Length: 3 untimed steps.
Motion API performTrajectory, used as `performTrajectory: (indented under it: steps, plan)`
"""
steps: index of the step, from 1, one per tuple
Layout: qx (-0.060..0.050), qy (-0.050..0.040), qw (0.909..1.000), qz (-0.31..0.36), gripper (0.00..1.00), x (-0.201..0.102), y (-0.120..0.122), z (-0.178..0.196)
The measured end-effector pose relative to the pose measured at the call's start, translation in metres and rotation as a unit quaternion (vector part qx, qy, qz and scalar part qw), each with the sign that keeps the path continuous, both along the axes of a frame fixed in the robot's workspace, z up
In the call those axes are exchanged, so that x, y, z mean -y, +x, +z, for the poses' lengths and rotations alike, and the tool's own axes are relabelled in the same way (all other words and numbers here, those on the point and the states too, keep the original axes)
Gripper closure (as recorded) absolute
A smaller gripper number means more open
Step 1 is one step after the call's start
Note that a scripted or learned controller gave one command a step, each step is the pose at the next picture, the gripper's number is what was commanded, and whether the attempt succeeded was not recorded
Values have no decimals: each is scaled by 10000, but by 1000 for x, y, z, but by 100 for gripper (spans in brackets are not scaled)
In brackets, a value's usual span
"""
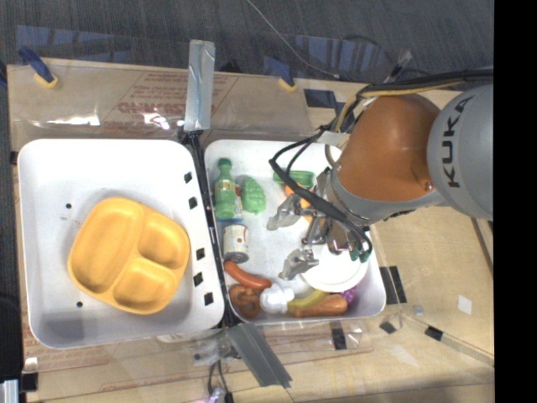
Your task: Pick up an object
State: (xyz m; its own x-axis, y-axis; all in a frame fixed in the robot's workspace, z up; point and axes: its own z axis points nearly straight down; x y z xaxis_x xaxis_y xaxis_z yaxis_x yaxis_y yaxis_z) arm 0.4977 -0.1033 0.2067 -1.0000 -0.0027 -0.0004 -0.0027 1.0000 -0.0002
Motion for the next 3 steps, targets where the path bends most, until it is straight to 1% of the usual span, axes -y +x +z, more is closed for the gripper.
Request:
performTrajectory:
  steps: [1,2,3]
  plan:
    - [-38,10,10000,-45,0,39,64,-88]
    - [17,-4,9989,468,0,84,153,-114]
    - [44,-10,9988,496,100,82,155,-101]
